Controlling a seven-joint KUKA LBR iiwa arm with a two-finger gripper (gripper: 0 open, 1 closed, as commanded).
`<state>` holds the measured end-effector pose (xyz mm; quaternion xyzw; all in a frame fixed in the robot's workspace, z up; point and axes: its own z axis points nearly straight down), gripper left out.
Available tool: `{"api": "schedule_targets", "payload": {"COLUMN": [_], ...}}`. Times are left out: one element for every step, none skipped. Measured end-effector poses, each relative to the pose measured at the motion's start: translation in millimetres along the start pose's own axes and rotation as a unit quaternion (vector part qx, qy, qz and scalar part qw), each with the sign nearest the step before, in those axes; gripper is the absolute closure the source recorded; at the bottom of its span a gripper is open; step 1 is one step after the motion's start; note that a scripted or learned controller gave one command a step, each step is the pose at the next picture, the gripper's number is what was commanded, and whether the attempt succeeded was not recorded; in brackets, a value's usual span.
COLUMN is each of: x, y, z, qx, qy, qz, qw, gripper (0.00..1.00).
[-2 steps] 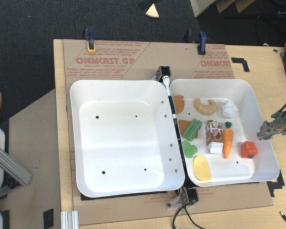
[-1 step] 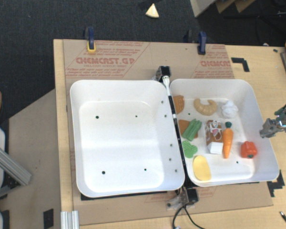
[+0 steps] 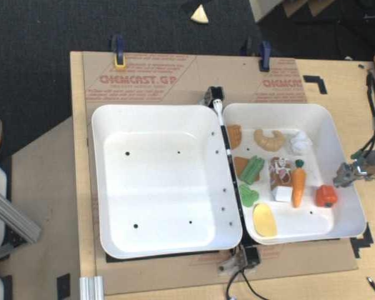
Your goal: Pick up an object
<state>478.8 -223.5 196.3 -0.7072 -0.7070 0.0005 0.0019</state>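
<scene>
The right bin [image 3: 319, 119] holds several toy foods: a tan croissant [image 3: 270, 140], a white crumpled piece [image 3: 300, 143], an orange carrot [image 3: 297, 187], a red pepper [image 3: 325, 195], a yellow oval piece [image 3: 264, 220], a green ridged vegetable [image 3: 252, 169] and a brown packet [image 3: 279, 174]. My gripper [image 3: 349, 173] is a small grey metal part at the bin's right rim, just above and to the right of the red pepper. Nothing shows between its fingers.
The left bin [image 3: 159, 180] lies beside the right one, sharing a dark divider rail [image 3: 228, 161]. Both rest on a cardboard sheet [image 3: 175, 74] held by two blue clamps at the back. Cables [image 3: 370, 130] hang at the right edge. An orange wedge [image 3: 235, 136] lies near the divider.
</scene>
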Motion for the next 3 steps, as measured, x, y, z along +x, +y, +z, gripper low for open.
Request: {"api": "schedule_targets", "payload": {"x": [-0.7,-0.6,-0.7], "y": [0.8,0.8,0.8], "z": [-11.7,-12.7,-18.4], "qx": [-0.003,-0.003,-0.003], "qy": [-0.002,-0.002,-0.002], "qz": [0.000,0.000,0.000], "qw": [1.0000,1.0000,1.0000], "gripper": [1.00,1.00,1.00]}}
